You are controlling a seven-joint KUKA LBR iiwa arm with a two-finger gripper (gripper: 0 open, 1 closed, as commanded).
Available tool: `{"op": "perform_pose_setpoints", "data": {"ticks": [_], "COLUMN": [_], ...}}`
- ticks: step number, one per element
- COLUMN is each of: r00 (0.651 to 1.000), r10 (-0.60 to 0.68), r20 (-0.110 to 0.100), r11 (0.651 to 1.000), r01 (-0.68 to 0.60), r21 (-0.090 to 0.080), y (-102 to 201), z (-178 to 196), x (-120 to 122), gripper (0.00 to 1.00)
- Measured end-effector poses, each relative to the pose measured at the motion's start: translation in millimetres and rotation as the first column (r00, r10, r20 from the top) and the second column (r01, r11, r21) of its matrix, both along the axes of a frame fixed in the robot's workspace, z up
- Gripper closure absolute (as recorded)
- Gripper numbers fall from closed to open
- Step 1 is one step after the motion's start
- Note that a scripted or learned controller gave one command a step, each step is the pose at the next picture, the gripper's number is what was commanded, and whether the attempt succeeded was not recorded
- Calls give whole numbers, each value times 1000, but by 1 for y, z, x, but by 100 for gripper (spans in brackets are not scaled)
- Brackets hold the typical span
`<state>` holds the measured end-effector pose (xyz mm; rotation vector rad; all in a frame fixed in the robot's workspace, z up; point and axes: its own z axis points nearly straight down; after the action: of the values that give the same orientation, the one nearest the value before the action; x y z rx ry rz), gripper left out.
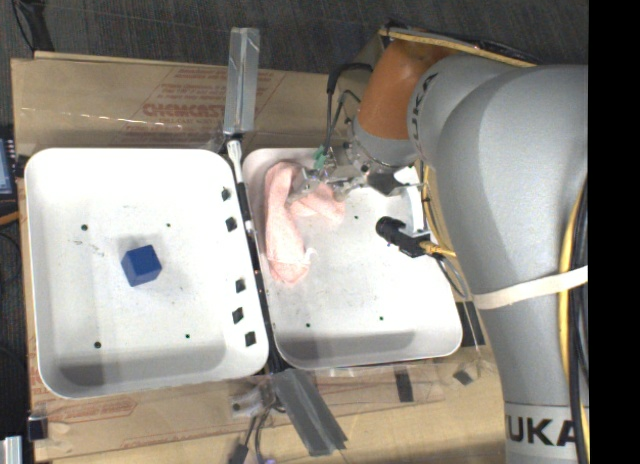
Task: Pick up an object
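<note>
Gripper (328, 174) sits low over the pink cloth (285, 222) at upper centre of frame, in the right bin (400, 337); grasp state can't be told. Best to pinch a raised fold, lift straight. Blue cube (142, 264) lies in the left bin (60, 372).

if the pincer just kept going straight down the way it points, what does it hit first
Most likely the pink cloth. The pincer sits over the cloth's upper end in the right bin, pointing down into it. Depth is hard to judge from this slanted view, so it may already be touching the fabric.
</note>
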<state>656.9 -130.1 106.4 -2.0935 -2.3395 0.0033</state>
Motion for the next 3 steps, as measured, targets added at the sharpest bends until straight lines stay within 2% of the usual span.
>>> {"op": "perform_pose_setpoints", "data": {"ticks": [1, 2, 3], "r00": [979, 972, 933], "r10": [205, 236, 361], "r20": [3, 7, 4], "r11": [979, 972, 933], "r01": [-205, -236, -361], "r21": [-1, -2, -1], "y": [32, -8, 16], "z": [-12, -11, -12], "x": [1, 2, 1], "gripper": [0, 0, 0]}}
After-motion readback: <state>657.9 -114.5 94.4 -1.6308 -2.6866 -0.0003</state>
